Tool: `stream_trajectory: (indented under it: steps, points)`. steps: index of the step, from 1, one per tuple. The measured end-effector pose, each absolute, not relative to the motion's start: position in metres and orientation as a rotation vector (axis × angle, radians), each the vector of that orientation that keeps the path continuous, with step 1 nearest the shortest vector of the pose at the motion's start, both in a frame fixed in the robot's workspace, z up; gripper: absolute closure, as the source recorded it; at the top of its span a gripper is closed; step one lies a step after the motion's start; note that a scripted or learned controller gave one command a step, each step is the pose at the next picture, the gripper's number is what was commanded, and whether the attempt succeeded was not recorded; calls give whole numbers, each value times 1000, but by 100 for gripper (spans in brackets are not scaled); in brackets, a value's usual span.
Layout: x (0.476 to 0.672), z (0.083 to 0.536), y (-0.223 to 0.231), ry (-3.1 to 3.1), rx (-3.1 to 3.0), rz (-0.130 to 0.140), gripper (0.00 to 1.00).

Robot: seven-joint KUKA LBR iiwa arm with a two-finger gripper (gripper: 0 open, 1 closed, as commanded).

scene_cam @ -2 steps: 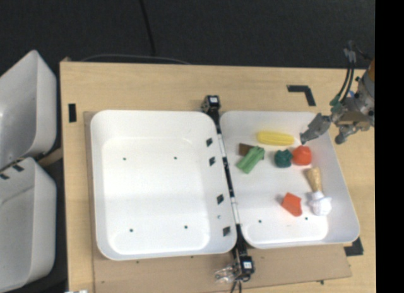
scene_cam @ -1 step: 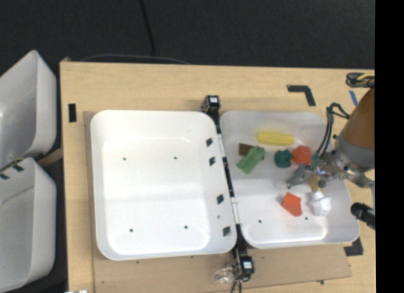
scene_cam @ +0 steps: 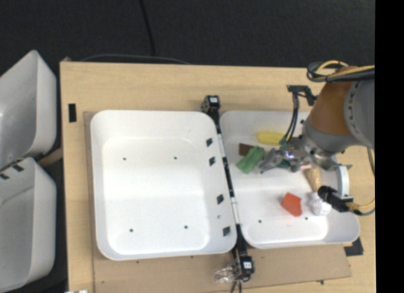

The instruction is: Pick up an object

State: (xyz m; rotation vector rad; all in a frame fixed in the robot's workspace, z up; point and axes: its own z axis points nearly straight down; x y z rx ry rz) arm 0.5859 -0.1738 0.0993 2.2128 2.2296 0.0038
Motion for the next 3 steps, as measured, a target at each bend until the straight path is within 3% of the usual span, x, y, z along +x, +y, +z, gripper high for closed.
stream_trajectory:
  steps: [1, 2, 3]
  points:
    - [629, 102, -151, 2223, 2213, 4, 0]
    - [679, 98, -117, 2239, 2259, -69, 0]
    - [674, 105, -123, 2240, 2265, -85, 100]
